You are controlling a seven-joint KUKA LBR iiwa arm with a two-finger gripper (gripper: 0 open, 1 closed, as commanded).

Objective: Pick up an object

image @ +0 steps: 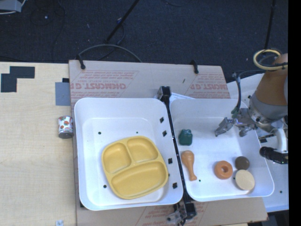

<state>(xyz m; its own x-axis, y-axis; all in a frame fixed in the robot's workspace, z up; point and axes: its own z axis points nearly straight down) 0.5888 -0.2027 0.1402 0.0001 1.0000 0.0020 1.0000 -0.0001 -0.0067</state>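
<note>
fingers above donut, apart

Glossy yellow plastic tray; smooth white bins.

Two bins, the left and the right, are showing plain white. A divided tray is lying pale yellow in the left bin. In the right bin a block is showing dark green, a drumstick tan-orange, a donut orange, a disc cream, and a ball dark brown. The arm is showing orange above grey, and the gripper grey metal. A can is wearing white with red spots. The cardboard is showing tan with red print, the bench pale wood grain, and the floor dark blue.
</note>
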